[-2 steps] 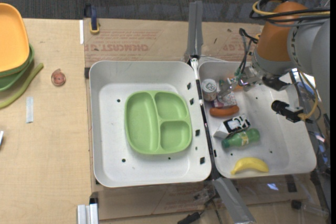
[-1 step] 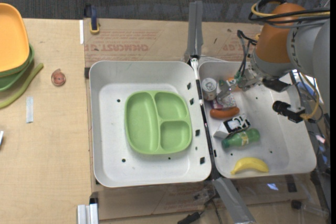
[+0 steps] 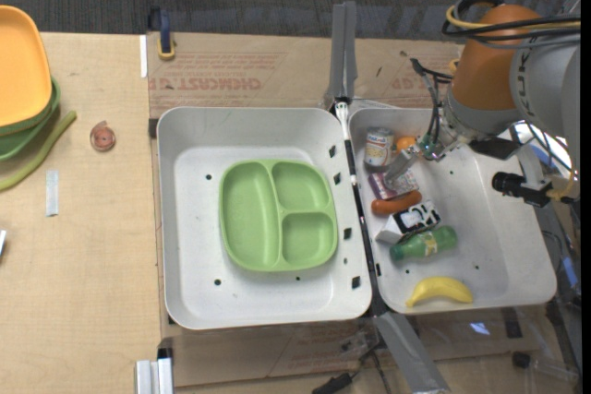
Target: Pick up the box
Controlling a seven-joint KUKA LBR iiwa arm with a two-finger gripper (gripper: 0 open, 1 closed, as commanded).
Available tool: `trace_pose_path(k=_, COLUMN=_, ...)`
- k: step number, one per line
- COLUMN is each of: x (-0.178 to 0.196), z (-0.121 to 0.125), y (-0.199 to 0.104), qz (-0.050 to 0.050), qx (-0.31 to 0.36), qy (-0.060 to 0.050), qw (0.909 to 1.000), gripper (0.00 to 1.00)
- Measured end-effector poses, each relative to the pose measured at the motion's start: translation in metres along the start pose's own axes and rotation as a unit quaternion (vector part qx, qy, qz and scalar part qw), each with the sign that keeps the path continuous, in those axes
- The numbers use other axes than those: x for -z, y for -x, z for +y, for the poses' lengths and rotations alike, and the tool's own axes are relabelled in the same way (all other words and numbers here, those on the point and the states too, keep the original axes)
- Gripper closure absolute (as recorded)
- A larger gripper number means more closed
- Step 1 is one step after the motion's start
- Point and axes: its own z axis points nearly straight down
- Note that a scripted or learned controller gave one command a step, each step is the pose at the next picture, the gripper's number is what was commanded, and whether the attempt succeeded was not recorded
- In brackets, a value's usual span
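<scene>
While the arm (image 3: 499, 69) is reaching in over the right bin (image 3: 517, 291) — stage: approach, judged from the layout; nothing is being lifted.
Gripper (image 3: 430, 149): hanging low over the far part of the right bin, near the can (image 3: 377, 146) and a small orange item (image 3: 406, 143).
Gripper state: cannot be told — the tool tip is blending into the clutter beneath it.
Box (image 3: 416, 219): taken to be the small black-and-white carton, lying flat on the bin floor around the middle of the bin, on the near side of the gripper and apart from it.
Neighbours of the box: a red sausage (image 3: 395, 201) is lying just beyond it and a green bottle (image 3: 425, 243) just in front of it; contact is too close to call.
Reason for the placement: loose items are lying jumbled together, so the box is sitting hemmed in on two sides.
Banana (image 3: 440, 292): lying apart, by the near wall.
Left bin (image 3: 185, 291): holding a green divided tray (image 3: 277, 215), probably serving as a spare place away from the pick.
Table (image 3: 83, 291): carrying both bins side by side.
Next move, as a judgement: the gripper is needing to shift toward the near side and descend squarely over the box.
Risk: the sausage or bottle is likely getting nudged or caught instead.
</scene>
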Motion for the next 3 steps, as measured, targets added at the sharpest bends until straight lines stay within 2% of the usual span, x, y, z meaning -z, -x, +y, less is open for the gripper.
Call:
trace_pose_path(k=1, x=-0.002, z=0.014, y=0.01, qz=0.013, qx=-0.022, qy=-0.018, qw=0.9995, gripper=0.0)
trace_pose_path(k=2, x=-0.002, z=0.001, y=0.0, qz=0.001, qx=0.065, qy=-0.004, qw=0.9978, gripper=0.0)
trace_pose_path(k=3, x=0.01, z=0.005, y=0.0, qz=-0.002, qx=0.066, qy=0.003, qw=0.9978, gripper=1.0)
